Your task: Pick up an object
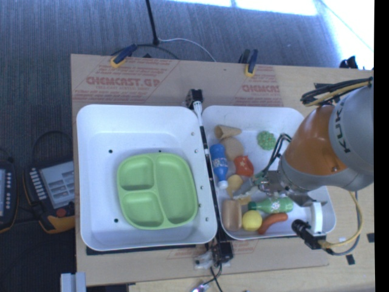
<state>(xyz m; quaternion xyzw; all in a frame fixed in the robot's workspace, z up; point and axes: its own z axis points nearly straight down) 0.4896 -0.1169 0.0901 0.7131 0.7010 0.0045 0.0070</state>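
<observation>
Two shallow white bins side by side on the bench point(121, 78). Left bin point(97, 139) holds a light green divided plate point(158, 190) with three compartments, lying flat near the bin's middle. Right bin point(285, 113) carries the toy food, crowded toward its left and near side: a tan cone-shaped piece point(227, 131) at the far left; a beige rounded piece point(233, 147) just below it; a blue-and-white bottle point(219, 165) lying along the left wall; a red piece point(244, 165) beside the bottle; a green leafy ball point(265, 140) apart from the rest, toward the far side. Nearer the front: a small yellow piece point(234, 183), a tan cylinder point(231, 213), a yellow lemon point(251, 220) touching it, a green bottle point(271, 207) lying on its side just above the lemon, and a red-orange sausage-like piece point(273, 221) at a slant beside the lemon. Arm enters from the right, orange band point(310, 145) over the right half of the right bin. Hand point(267, 184) sits low in the bin, just above the green bottle and right of the red piece; dark and cluttered there, cannot tell how it is set or whether it has anything.
</observation>
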